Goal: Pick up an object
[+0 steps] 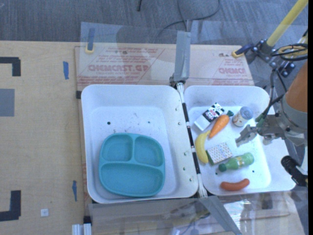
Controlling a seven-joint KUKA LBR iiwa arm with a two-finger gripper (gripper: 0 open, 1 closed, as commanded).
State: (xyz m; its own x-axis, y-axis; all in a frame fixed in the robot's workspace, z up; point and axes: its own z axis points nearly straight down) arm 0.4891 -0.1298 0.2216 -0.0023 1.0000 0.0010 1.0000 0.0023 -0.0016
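Note:
The right bin [261, 93] holds several small objects. An orange carrot [219, 125] lies beside a yellow banana [200, 147]. Below them are a checkered square block [219, 152], a green bottle [236, 161] on its side and a red sausage [234, 184]. A black-and-white item [213, 112] rests on a white card [201, 123], and a small blue-lidded jar [243, 115] stands near the back. My gripper [257, 136] hangs over the bin's right side, just right of the jar and above the bottle. It is open with nothing between its fingers.
The left bin [93, 102] holds a teal divided plate [132, 164]. The grey arm with its orange band [298, 94] comes in from the right over the bin's rim. Cables and a yellow pole [288, 16] sit at the back right.

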